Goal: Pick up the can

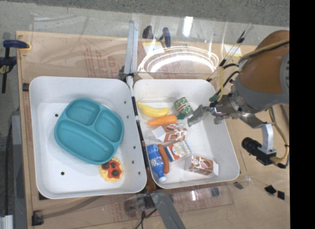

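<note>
The can (183,106) is small, with a green and white label. It lies in the upper middle of the right bin (224,139), just right of the banana (152,109) and above the carrot (162,120). My gripper (194,118) reaches in from the right and sits low over the bin, just to the lower right of the can. Its tip is close to the can, but I cannot tell whether it touches it. Nothing shows in its grasp.
The right bin also holds two small cartons (172,133), a blue bottle (156,161), a sausage (164,158) and a brown carton (202,165). In the left bin (42,124) are a teal divided plate (88,130) and a pizza slice (111,170).
</note>
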Controlling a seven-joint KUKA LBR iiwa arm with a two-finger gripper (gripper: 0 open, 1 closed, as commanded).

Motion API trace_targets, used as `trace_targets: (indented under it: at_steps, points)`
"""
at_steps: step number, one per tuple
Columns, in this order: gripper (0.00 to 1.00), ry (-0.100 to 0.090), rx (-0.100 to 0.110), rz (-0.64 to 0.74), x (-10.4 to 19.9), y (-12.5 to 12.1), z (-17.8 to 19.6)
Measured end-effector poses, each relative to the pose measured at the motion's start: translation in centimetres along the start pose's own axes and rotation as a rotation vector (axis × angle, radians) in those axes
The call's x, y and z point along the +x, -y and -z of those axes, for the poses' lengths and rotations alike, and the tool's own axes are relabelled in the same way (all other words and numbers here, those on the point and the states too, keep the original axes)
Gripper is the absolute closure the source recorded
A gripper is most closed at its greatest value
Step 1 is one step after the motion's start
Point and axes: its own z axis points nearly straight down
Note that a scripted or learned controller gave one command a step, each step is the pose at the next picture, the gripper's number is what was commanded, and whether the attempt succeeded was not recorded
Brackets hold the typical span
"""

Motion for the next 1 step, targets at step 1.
trace_targets:
  at_steps: [1]
  points:
    - [0.0,0.001,-0.001,0.057,-1.42,-7.01,-2.23]
